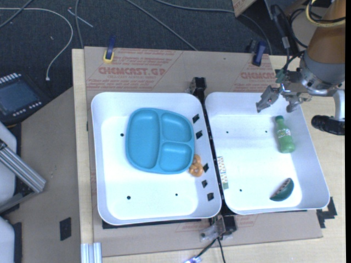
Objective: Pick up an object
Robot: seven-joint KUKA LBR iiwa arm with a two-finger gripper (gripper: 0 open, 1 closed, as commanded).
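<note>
A green bottle [284,135] lies on its side in the right bin [247,147], near the bin's right wall. My gripper [279,103] hangs over the far right corner of that bin, just above the bottle's cap end, its two fingers spread apart with nothing between them. A dark teal wedge-shaped piece [282,190] rests near the front right corner of the same bin. In the left bin [109,163] lies a blue divided plate [160,140], with a small orange-tan object [196,167] at its right edge.
A black divider with clips [204,147] runs between the bins. A small printed card [221,167] lies at the right bin's left side. Blue clamps [110,52] hold the cardboard sheet at the back. Cables trail across the dark floor behind.
</note>
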